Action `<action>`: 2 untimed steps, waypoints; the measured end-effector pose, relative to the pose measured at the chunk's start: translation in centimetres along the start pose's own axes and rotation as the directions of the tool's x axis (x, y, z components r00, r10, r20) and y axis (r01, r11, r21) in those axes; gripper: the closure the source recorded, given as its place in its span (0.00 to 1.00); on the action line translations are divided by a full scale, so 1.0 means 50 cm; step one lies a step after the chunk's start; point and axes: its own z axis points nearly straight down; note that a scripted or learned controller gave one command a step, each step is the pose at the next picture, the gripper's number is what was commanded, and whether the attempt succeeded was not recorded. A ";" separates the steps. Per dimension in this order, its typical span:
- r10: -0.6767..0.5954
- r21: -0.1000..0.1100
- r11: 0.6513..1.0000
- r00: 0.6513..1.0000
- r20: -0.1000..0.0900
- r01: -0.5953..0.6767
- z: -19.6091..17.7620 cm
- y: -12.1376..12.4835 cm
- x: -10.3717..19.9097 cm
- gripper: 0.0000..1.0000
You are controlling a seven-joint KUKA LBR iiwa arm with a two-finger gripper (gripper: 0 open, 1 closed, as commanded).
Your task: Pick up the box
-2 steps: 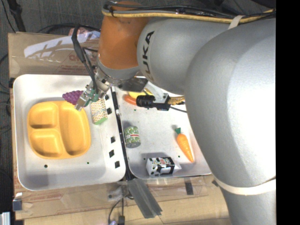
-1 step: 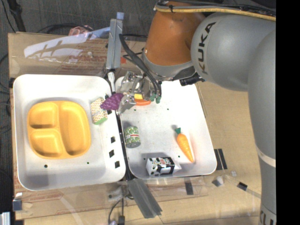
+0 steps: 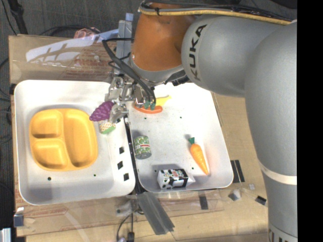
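The box (image 3: 172,178) is small, black and white with a printed pattern, and lies near the front edge of the right bin (image 3: 214,130). My gripper (image 3: 118,104) hangs over the divider between the two bins at the back, well away from the box. A purple bunch of grapes (image 3: 102,111) sits right at the gripper's tip on the left bin's side, with a pale green piece (image 3: 106,127) just below it. Whether the grapes are held or only beside the gripper is unclear.
A yellow divided plate (image 3: 63,137) fills the left bin's (image 3: 30,185) left half. The right bin also holds a green-labelled can (image 3: 142,146), a carrot (image 3: 199,156) and an orange-red toy (image 3: 148,108) beside a yellow piece (image 3: 163,99). The arm's big body covers the back right.
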 end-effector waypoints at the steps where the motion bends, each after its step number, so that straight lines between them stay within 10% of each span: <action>1: -0.550 -0.003 0.835 0.835 -0.004 0.550 0.016 0.009 0.066 1.00; 2: -0.875 -0.005 0.484 0.484 -0.002 0.875 0.022 0.061 0.190 1.00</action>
